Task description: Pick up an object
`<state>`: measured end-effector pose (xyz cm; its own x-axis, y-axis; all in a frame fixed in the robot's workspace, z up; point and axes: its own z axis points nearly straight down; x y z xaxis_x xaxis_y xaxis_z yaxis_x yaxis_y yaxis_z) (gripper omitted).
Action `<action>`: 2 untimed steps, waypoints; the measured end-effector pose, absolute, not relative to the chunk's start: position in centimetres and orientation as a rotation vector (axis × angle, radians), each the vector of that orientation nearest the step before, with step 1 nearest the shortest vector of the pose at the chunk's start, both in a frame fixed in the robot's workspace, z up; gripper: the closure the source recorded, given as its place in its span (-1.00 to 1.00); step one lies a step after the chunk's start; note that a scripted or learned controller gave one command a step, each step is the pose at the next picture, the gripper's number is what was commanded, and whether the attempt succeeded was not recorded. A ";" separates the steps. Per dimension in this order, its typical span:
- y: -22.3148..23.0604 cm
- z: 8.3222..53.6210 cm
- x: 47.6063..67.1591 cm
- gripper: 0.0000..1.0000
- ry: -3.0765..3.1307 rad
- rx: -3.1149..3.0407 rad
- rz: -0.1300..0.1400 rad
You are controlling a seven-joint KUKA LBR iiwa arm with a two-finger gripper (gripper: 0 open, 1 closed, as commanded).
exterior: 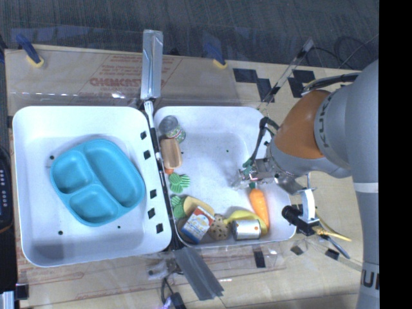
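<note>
The right bin (212, 124) holds several small objects. An orange carrot (259, 206) lies near the bin's right wall, pointing toward the front. My gripper (252, 175) hangs low over the bin, right at the carrot's far end and possibly touching it. The grey wrist and orange band (302, 134) hide much of the gripper from above. Along the bin's front edge lie a silver can (247, 229), a yellow banana (241, 215), a brown die (220, 228) and a small juice carton (197, 224).
A blue divided plate (96, 180) lies in the left bin (38, 237). Along the right bin's left wall sit a round tin (169, 127), a tan cylinder (170, 153) and green ridged pieces (179, 183). The arm fills the bench's right side.
</note>
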<state>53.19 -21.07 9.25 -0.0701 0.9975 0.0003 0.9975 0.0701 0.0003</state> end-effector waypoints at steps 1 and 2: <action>-21.0 9.2 47.7 -1.00 2.267 2.176 0.000; -20.9 9.3 47.8 -1.00 2.341 2.096 0.001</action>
